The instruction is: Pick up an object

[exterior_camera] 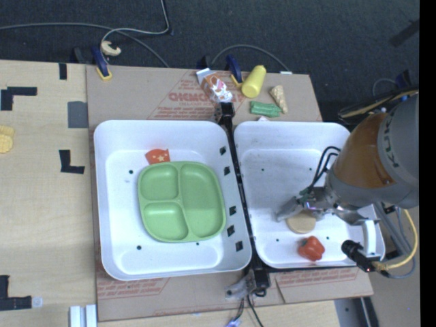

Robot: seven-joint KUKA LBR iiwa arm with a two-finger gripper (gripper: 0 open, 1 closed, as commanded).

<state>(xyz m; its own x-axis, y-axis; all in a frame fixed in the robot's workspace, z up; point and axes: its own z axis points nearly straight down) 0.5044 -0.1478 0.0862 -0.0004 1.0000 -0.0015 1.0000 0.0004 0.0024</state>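
Currently, working left to right: the left bin (109, 182) holds a green divided plate (181, 201) and a small red piece (157, 156). In the right bin (272, 138), my gripper (300, 210) sits low over a tan round object (301, 223); I cannot tell how the jaws stand. A red object (311, 248) lies just beside. I judge a good grasp needs centring on the tan piece before closing.

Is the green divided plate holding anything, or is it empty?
Empty. All three compartments of the green plate show bare green; the small red piece lies outside it, behind its rim.
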